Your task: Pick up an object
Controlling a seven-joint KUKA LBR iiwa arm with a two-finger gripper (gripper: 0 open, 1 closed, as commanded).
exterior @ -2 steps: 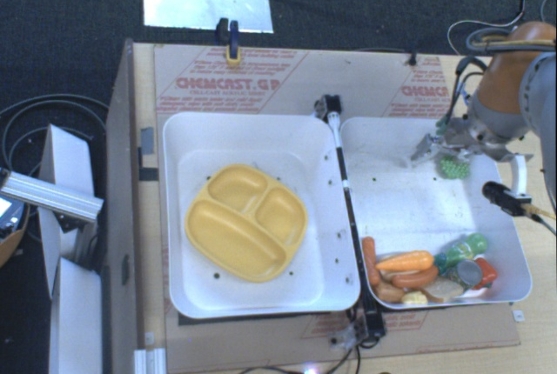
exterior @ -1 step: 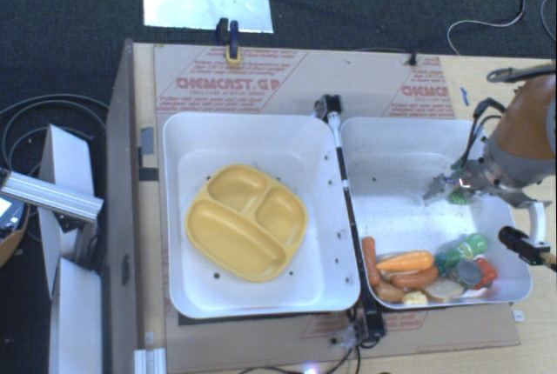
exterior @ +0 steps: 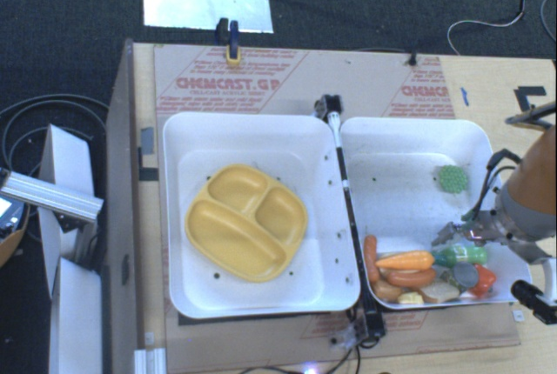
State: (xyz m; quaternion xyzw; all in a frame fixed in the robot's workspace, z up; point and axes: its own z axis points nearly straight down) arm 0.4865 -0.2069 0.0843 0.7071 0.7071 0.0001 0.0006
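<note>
The right bin (exterior: 409,133) holds a pile of toy foods along its near edge: an orange carrot (exterior: 405,260), a brown sausage (exterior: 411,278), a thin red sausage (exterior: 372,253), a green piece (exterior: 461,256), a grey piece (exterior: 466,275) and a red piece (exterior: 486,280). A round green ball (exterior: 452,179) lies apart near the bin's right wall. My gripper (exterior: 463,233) reaches in from the right and hangs low just above the green piece, at the right end of the pile. Nothing in the view shows an object held by it.
The left bin (exterior: 174,190) holds a yellow divided plate (exterior: 246,221) in its middle. A black divider strip (exterior: 341,172) runs between the bins. The bench's cardboard top (exterior: 287,76) lies behind them.
</note>
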